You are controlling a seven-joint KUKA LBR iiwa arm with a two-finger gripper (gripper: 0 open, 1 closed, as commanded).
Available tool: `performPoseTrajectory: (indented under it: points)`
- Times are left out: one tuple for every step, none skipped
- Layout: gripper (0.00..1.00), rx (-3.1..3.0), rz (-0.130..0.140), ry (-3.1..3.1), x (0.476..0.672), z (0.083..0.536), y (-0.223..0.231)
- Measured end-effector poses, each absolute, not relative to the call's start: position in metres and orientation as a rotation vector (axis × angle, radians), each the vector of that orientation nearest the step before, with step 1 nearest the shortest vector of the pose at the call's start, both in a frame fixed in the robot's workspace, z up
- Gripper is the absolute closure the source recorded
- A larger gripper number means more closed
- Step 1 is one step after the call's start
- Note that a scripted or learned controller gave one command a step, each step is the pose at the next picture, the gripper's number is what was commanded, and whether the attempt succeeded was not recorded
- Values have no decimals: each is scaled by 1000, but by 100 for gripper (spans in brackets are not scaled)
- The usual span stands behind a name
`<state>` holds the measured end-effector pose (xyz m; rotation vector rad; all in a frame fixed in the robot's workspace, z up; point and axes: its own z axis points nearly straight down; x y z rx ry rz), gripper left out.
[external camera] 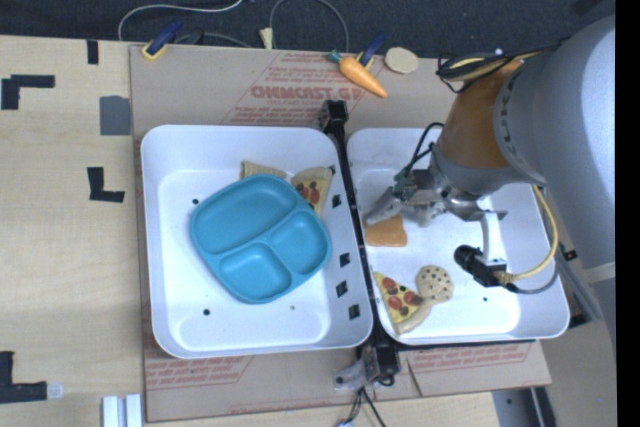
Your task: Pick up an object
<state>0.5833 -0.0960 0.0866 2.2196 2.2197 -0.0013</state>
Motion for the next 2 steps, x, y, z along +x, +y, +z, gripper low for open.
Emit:
performPoseTrajectory:
  points:
    - [0, 2222, -1, 2222, 591, 86, -97]
    - [0, 2221, -3, 2220, 594, 86, -95]
